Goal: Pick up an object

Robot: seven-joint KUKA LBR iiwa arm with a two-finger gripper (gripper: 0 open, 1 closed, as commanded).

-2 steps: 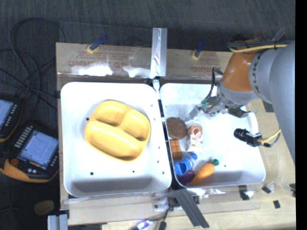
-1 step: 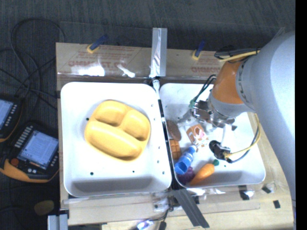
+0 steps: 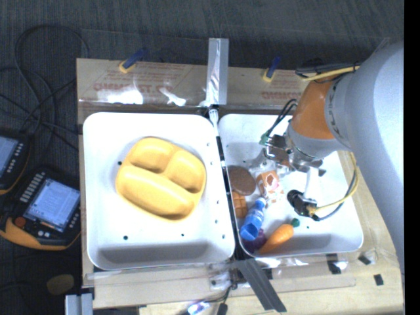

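- Nearest the camera, low in the right bin (image 3: 341, 238): an orange carrot (image 3: 278, 235) with a green tip, lying aslant against the near wall.
- Just left of it, touching: a blue bottle (image 3: 253, 220) with a pale cap, tilted, its base toward the near-left corner.
- Farther back along the bin's left wall: a brown round piece (image 3: 241, 179), and under it an orange waffle-like item (image 3: 239, 206).
- Between those and the bin's middle: a small white-and-orange object (image 3: 270, 183), just beside the bottle's cap.
- Directly above that object: the claw (image 3: 281, 157), lowered into the right bin from the right on a grey arm with an orange band (image 3: 313, 113); cannot tell how far open, nor whether anything is gripped.
- Filling the middle of the left bin (image 3: 98, 235): a large yellow bun-shaped thing (image 3: 161, 176).
- Left of the worktop, on the dark floor: a handheld pendant with a lit screen (image 3: 44, 209) and cables.
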